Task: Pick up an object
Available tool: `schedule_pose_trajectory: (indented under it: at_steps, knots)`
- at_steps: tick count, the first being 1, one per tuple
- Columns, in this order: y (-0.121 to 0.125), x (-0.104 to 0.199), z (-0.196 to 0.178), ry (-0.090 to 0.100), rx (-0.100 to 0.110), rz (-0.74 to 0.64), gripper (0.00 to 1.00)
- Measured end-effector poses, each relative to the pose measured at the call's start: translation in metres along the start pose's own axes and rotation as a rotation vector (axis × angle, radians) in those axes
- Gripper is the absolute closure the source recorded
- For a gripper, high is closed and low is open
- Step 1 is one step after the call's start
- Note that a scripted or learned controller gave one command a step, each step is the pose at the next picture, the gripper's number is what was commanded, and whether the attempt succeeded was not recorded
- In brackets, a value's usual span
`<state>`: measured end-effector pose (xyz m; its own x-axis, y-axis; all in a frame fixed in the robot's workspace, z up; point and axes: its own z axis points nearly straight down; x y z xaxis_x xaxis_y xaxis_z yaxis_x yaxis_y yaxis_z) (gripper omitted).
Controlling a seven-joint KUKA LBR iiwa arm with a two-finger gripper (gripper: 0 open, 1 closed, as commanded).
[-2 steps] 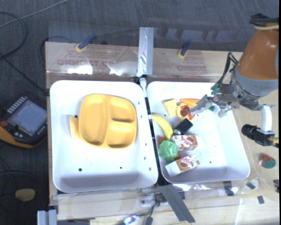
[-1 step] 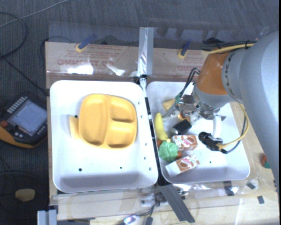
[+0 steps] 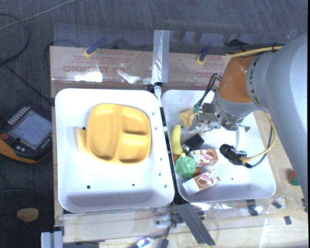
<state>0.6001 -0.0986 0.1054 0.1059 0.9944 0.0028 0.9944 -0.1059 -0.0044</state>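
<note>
We see a cluster of objects at the left of the right bin [image 3: 258, 187]: a banana [image 3: 176, 138] along the dividing wall, a green lump [image 3: 185, 166] below it, two red-and-white cartons [image 3: 204, 157] beside that, and a yellowish piece [image 3: 186, 119] above. The gripper [image 3: 195, 139] hangs just over the banana and cartons; we cannot tell its state. The left bin [image 3: 67, 190] holds a yellow tray [image 3: 118, 132].

The arm [image 3: 279, 81] ran off the right edge and hid the right bin's [image 3: 258, 185] far corner; the gripper's [image 3: 199, 130] fingers were too small to tell.
</note>
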Motion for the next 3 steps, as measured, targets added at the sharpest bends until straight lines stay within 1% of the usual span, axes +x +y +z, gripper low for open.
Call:
schedule_pose_trajectory:
  at_steps: [1, 2, 3]
  knots:
    - [0.027, 0.061, -0.078, -0.004, -0.003, -0.062, 1.0]
    - [0.011, 0.077, -0.078, -0.007, -0.002, -0.188, 1.0]
    - [0.057, 0.037, -0.148, -0.009, -0.003, -0.354, 1.0]
